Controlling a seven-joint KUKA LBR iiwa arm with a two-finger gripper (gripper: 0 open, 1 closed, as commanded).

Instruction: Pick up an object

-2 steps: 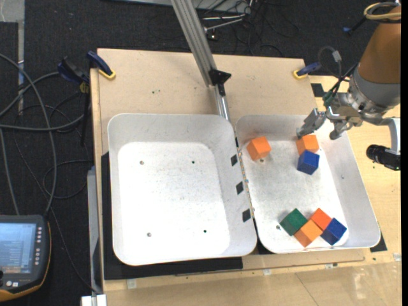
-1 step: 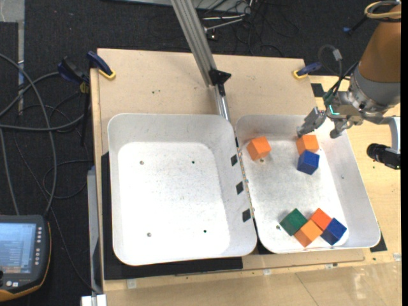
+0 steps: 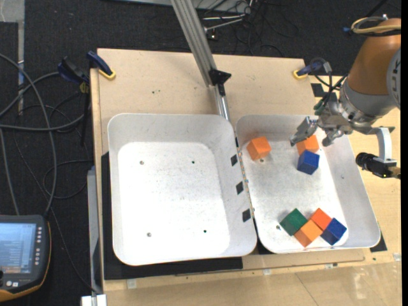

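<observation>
Shallow white plastic bin (image 3: pixel 127 171) on the left half of the bench, floor bare. In the right white bin (image 3: pixel 357 199): small orange cube (image 3: pixel 259 148) near the far left corner, open floor around it; orange block (image 3: pixel 308 144) touching blue block (image 3: pixel 308 162) near the far edge, two-finger gripper (image 3: pixel 317 131) spread open just above them, gripping nothing; green, orange, red, blue cluster (image 3: pixel 313 226) crowding the near right corner

Matt white plastic bins (image 3: pixel 172 190) (finely speckled) on a pale wooden bench (image 3: pixel 159 75).
</observation>
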